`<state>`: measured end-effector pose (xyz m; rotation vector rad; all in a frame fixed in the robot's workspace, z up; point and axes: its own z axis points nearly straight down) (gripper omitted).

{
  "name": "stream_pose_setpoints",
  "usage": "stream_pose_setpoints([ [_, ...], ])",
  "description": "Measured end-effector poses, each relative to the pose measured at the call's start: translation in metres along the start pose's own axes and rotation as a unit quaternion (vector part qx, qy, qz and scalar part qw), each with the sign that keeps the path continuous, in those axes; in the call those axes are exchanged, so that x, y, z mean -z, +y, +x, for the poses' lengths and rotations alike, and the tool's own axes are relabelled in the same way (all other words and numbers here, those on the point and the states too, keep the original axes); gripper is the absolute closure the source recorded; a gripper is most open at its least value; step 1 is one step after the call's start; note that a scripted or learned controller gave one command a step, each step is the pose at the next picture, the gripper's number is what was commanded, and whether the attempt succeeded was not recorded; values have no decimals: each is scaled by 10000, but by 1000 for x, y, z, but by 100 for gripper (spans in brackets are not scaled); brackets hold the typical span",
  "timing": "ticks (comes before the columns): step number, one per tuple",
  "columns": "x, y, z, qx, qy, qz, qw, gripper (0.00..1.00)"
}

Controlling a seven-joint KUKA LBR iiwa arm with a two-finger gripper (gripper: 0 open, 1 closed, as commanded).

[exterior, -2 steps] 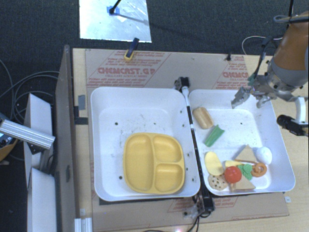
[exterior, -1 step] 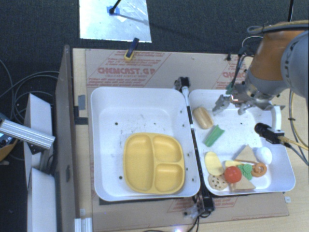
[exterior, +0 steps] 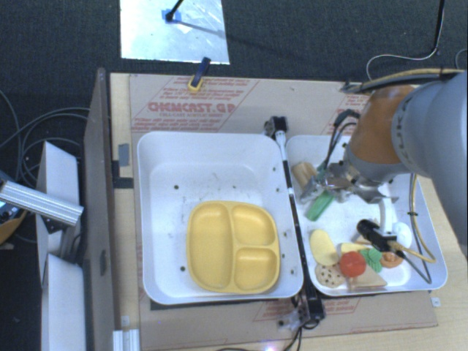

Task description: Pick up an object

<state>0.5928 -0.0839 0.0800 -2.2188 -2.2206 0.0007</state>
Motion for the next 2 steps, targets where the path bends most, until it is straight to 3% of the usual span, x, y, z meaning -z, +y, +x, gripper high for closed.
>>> stream_pose_setpoints([
  [1, 15, 2, -1, 3, -8, -30, 10000, 100],
  [2, 155, -83, 34, 25, 4, -27, 10000, 100],
])
